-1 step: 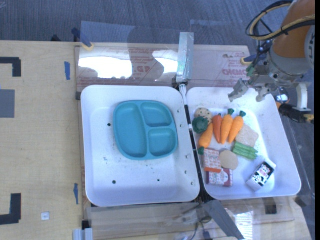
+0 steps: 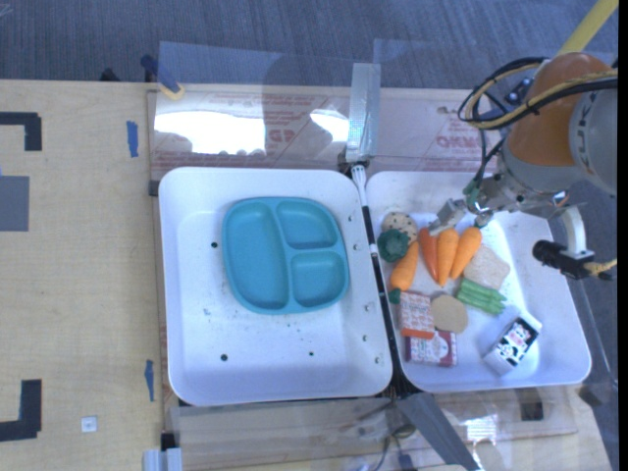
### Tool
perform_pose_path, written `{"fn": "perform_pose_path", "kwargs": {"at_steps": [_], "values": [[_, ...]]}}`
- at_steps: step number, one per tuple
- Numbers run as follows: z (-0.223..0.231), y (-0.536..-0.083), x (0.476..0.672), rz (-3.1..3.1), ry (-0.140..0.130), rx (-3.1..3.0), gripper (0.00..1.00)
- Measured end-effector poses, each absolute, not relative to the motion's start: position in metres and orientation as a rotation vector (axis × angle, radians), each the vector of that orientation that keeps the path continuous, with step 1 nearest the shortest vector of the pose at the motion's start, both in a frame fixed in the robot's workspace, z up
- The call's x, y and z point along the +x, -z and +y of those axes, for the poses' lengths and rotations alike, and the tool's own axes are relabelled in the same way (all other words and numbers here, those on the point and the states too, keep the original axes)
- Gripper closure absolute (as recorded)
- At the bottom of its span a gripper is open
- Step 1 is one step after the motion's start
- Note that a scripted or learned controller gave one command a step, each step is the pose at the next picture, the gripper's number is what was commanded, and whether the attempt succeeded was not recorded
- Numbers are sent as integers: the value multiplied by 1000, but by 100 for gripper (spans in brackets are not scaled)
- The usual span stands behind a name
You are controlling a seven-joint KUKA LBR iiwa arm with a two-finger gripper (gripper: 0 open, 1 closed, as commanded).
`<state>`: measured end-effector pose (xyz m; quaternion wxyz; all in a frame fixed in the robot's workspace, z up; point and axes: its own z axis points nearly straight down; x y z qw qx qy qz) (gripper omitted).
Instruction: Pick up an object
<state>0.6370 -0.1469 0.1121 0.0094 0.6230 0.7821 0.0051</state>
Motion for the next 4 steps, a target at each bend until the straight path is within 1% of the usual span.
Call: {"fn": "perform_pose_path", "kwargs": {"at_steps": [1,2,3,4], "values": [[-102,-87,608,2610,-5,1742,0],[-105,-100,610,2600,-11,1743,100],[-55,-190,600,2605,-12,1739,100],[-61,-205,578,2486,-1,1920,100]]}}
